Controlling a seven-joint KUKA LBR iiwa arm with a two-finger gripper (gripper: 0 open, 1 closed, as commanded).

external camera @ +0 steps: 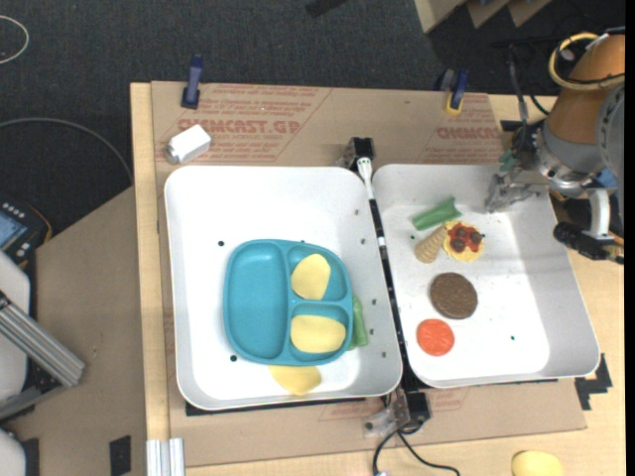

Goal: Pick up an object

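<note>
Brown disc (453, 295) — flat, round, matte — lies beside glossy orange-red disc (435, 336).

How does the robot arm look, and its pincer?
The arm is made of rounded grey metal segments, with a broad orange band above the wrist. Black cables run beside it. The pincer is a small grey metallic piece with two thin fingers at the end, seen over the right bin.
</note>
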